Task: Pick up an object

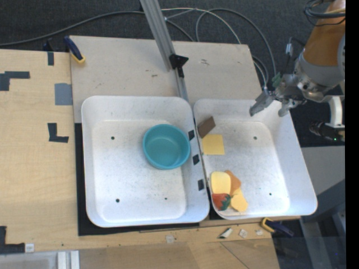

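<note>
My gripper (pixel 271 106) hangs over the far right corner of the right bin (pixel 291 167), its two grey fingers spread apart with nothing between them. In that bin lie a small brown block (pixel 206 125) near the far left wall, a flat yellow square (pixel 213 144) just in front of it, and a cluster of yellow, orange and red toy food pieces (pixel 227 190) at the near left. A teal bowl (pixel 166 145) sits upright in the left bin (pixel 106 167), right of its middle.
A grey metal pole (pixel 162 35) slants across the back of the bench to the divide between the bins. Cables (pixel 235 21) trail behind the right bin. A blue and yellow clamp (pixel 74 49) lies at the board's far left corner.
</note>
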{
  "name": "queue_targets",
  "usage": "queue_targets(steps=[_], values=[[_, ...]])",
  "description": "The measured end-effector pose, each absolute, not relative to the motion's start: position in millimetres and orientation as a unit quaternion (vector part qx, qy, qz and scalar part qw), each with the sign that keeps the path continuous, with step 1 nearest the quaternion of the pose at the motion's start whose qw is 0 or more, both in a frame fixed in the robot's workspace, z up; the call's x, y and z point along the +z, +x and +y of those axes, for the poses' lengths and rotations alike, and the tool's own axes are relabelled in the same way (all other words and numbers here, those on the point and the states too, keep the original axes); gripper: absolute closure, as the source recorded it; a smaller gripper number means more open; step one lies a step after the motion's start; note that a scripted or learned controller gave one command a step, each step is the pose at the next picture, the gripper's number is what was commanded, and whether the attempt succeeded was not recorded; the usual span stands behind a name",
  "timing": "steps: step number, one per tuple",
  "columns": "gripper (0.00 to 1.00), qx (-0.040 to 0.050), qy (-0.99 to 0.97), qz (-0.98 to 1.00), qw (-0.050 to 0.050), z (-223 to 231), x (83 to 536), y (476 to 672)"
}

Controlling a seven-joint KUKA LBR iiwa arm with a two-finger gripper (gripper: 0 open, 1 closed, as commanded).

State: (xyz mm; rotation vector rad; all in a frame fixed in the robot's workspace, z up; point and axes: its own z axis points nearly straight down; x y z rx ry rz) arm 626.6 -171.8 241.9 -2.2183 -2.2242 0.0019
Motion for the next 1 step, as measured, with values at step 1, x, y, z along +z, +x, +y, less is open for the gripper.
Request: queue_targets(steps=[1], values=[[0.0,0.0009,-0.706,-0.708,0.0,-172.0,241.9,626.5]])
